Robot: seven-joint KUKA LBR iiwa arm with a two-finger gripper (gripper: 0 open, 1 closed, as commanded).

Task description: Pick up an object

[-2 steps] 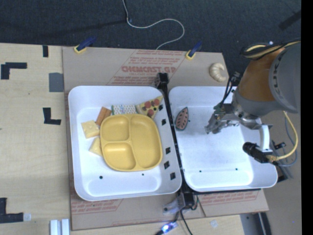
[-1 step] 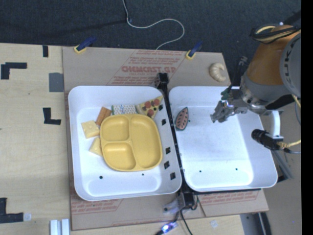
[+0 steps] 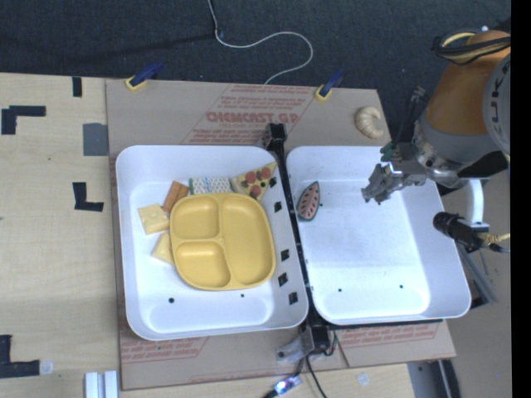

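Over the right bin [image 3: 415, 301], far side: gripper [image 3: 375, 191] hanging, grip state unreadable. Best lowered squarely onto the leaf-shaped toy [image 3: 309, 201] leftward.

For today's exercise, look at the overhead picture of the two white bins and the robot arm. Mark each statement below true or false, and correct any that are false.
1. The yellow divided plate lies in the left bin. True.
2. The small brown oval object lies in the left bin. False: it lies in the right bin, near the divider between the bins.
3. The gripper is over the right bin. True.
4. The gripper holds the brown oval object. False: the object lies on the bin floor, apart from the gripper.
5. Several small flat items lie beside and partly under the yellow plate. True.
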